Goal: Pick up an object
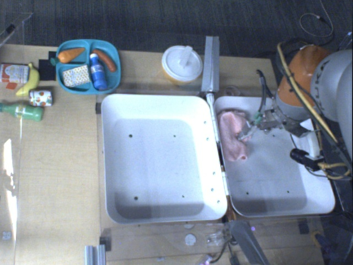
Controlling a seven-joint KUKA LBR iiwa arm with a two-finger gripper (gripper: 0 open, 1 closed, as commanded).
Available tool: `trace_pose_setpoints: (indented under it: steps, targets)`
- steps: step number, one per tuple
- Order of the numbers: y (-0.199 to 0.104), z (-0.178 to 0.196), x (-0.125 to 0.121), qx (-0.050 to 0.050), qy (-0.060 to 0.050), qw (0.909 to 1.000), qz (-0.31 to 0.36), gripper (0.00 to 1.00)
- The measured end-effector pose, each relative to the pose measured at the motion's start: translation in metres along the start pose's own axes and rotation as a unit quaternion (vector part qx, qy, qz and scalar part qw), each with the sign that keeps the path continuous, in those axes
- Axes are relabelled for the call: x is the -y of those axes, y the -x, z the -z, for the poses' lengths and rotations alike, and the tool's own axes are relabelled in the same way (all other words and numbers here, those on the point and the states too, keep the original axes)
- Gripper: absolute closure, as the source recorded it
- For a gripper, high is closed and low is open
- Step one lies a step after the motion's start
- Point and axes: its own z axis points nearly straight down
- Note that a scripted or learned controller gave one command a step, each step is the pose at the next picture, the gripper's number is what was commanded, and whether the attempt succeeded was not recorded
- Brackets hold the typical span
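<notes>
Hand (249, 131) beside pink cloth (233, 134), cloth lengthwise along right bin's (276, 200) left wall

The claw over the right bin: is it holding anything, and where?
Cannot be told. The claw meets the pink cloth's right edge, but no grip shows.

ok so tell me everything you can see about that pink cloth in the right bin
The pink cloth looks soft, a crumpled fabric, bunched into a lumpy strip running lengthwise along the left wall of the right bin, near the divider. It lies on the bin floor. The gripper is at its right edge, seemingly touching it, though whether it holds the fabric is unclear.
</notes>
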Motion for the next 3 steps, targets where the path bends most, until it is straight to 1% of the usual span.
trace_pose_setpoints:
  steps: [1,2,3]
  targets:
    - [-0.022,-0.001,-0.029,0.0,0.0,0.9994,0.035,0.0]
    - [-0.039,0.001,0.055,0.0,0.001,0.984,0.178,0.0]
    - [-0.028,-0.001,0.011,-0.002,-0.001,0.9996,0.029,0.0]
